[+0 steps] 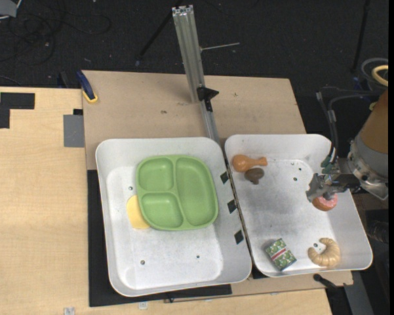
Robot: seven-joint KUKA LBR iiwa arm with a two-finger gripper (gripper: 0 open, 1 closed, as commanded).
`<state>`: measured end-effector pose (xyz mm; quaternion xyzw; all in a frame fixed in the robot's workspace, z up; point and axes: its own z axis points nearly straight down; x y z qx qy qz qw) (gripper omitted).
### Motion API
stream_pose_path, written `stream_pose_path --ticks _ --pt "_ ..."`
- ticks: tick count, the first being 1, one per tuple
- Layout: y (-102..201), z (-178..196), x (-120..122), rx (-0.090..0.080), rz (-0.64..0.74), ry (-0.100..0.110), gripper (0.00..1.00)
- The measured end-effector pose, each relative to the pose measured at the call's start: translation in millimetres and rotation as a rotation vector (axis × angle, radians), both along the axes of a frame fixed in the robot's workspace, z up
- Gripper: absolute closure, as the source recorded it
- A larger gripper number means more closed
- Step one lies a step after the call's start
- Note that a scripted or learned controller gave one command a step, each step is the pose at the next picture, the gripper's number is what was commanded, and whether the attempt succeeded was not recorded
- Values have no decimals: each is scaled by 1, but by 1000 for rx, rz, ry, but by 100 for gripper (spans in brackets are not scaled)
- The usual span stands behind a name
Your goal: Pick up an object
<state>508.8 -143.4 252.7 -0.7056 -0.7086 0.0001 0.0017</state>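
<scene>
A: Since the arm reaches in from the right, the gripper (322, 190) sits low over the right edge of the right-hand shallow white bin (295, 143), directly on top of a small round pink-red object (326, 203). That looks like the target.

B: Holding it?

A: Can't say. The pink-red object shows just under and touching the dark fingers, but whether they're spread wide, narrow or clamped on it is too small and dark to read. Not calling it a grasp.

B: Other stuff, relative to that pink-red piece?

A: Tan crescent-shaped croissant toy (325, 252) below it, near the bin's lower right corner. Green patterned small box (279, 254) to the lower left, lying tilted. Orange pear-shaped toy (248, 162) with a brown lump (254, 174) touching it, well to the upper left by the bin's left wall.

B: Left bin?

A: Far left of the pink piece: light green three-compartment plastic tray (177, 193), lying over a yellow flat thing (135, 213) that peeks out at its left edge.

B: Why that pick?

A: Likely because it's nearest the arm and stands apart from the others, so fingers have room. Risk: it's close to the bin wall.
</scene>
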Motion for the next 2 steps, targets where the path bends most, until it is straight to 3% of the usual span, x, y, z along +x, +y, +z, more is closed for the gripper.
stream_pose_path --ticks 2 --pt "107 -18 6 0 1 2 100"
